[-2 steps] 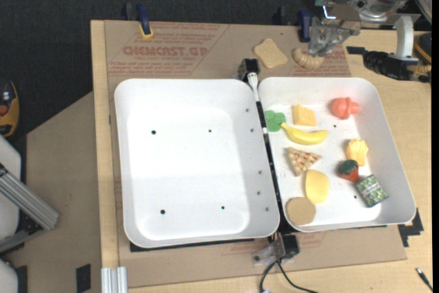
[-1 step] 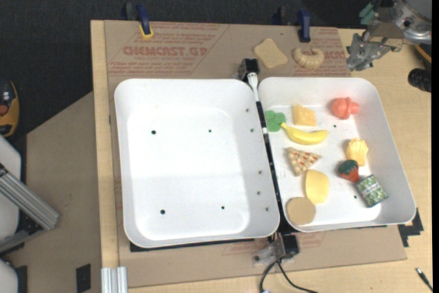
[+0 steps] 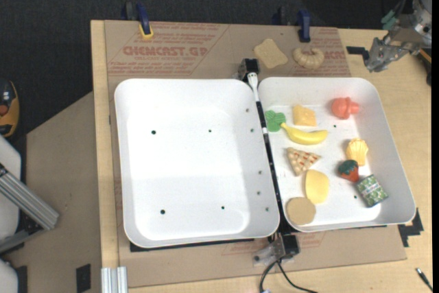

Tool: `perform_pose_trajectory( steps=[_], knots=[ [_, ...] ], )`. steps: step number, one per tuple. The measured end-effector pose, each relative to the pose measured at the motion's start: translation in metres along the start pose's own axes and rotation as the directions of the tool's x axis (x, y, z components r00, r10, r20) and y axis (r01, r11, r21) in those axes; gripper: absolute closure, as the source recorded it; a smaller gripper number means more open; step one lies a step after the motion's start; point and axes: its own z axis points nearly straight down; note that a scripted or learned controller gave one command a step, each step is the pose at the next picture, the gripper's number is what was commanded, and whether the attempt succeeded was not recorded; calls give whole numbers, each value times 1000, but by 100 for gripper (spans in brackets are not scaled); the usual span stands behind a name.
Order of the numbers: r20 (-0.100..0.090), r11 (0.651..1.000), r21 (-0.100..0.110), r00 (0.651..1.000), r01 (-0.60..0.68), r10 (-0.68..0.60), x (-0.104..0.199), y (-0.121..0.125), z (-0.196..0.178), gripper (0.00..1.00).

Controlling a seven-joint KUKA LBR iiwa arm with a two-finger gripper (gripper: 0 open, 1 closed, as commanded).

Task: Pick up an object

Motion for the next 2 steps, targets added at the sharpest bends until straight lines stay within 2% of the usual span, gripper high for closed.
perform_pose_trajectory(
  steps=[1, 2],
  knots=[
    [-3, 1000, 1, 1000, 5, -5, -23, 0, 18, 100],
    [-4, 1000, 1, 1000, 8, -8, -21, 1, 28, 100]
  ],
)
